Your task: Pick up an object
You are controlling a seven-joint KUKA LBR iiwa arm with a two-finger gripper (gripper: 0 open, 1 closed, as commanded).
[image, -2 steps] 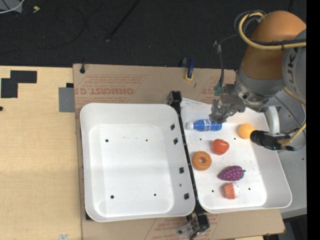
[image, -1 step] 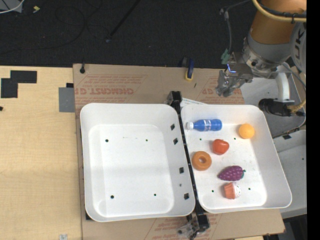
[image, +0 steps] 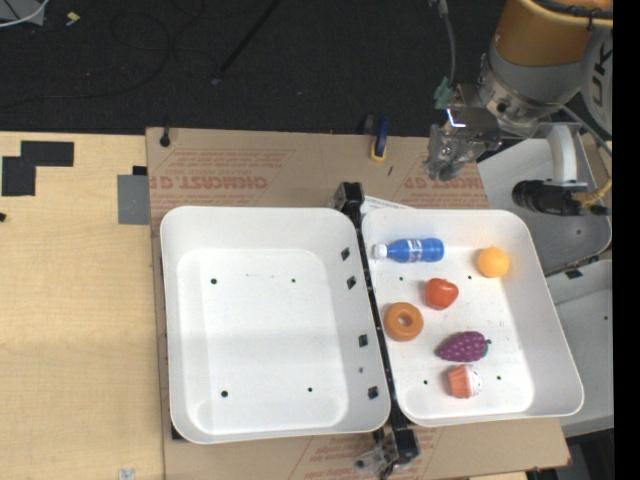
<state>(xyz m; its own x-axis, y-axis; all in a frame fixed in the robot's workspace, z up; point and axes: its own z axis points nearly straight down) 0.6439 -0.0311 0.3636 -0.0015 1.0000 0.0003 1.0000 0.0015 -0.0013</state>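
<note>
- Nearest the camera: small red-and-white piece (image: 461, 381) by the right bin's (image: 545, 268) front wall, purple grape bunch (image: 462, 346) just behind.
- Candidates further back: doughnut (image: 404, 321), tomato (image: 441, 292), orange ball (image: 492, 262), blue bottle (image: 410, 251) lying flat.
- Judged light, stiff toys; bottle slippery, take across its middle.
- Pincer (image: 447, 156) hangs above the table beyond the bin's back rim, holding nothing; opening: cannot tell.
- Items apart; ball near right wall.

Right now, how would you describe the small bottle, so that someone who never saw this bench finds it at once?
Look at the right white bin of the two that sit side by side. Near its far edge, close to the divider between the bins, lies the bottle on its side. It alone is blue with a white cap; its neighbours are an orange ball, a red fruit and a brown doughnut.
</note>
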